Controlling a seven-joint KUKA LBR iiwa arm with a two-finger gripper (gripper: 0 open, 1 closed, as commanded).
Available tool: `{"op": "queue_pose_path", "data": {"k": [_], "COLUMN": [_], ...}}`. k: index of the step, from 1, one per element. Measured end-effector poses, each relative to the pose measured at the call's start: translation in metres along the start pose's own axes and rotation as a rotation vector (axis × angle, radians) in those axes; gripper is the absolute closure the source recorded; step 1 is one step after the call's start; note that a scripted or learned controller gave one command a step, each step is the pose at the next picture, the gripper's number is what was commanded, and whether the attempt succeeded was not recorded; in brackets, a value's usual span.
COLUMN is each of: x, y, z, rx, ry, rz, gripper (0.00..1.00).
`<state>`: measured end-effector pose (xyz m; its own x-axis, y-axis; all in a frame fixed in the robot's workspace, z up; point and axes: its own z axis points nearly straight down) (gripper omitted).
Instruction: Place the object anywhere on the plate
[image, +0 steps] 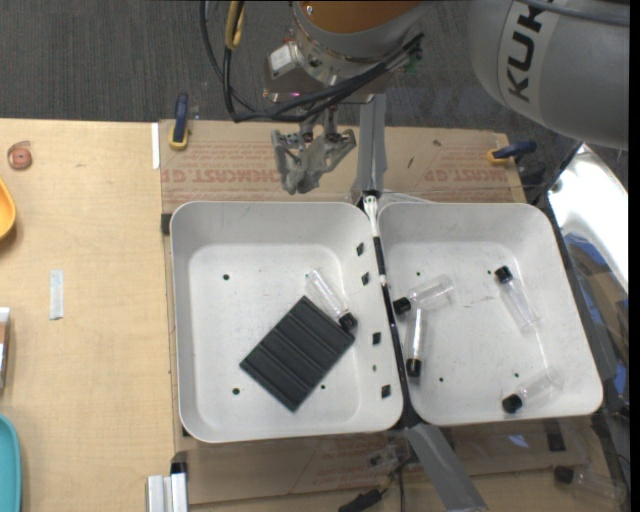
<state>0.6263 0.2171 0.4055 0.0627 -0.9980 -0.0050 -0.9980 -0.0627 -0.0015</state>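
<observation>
Plate (298, 352), a black ribbed slab, lies in the left bin (200, 300), a clear vial (328, 298) touching its two o'clock edge. End effector (312, 160) hangs at twelve o'clock beyond the rim, carrying nothing; whether clenched, I cannot tell.

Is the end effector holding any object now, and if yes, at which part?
Nothing is held. The end effector hangs above the left shallow white bin's far edge, nothing between its fingers; the black ribbed rectangular plate lies below.

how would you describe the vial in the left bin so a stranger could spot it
Look in the left white bin, where a dark ridged plate lies. The clear vial rests at the plate's upper right corner, black cap lowermost. It is this bin's single vial.
</observation>
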Motion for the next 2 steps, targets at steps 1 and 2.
{"op": "queue_pose_path", "data": {"k": [1,2], "x": [-0.0091,-0.0073], "y": [-0.0346,-0.0364], "z": [-0.0357,-0.0436], "rx": [0.000,0.000], "ry": [-0.001,-0.006], "rz": [-0.397,-0.388], "gripper": [1.00,1.00]}}
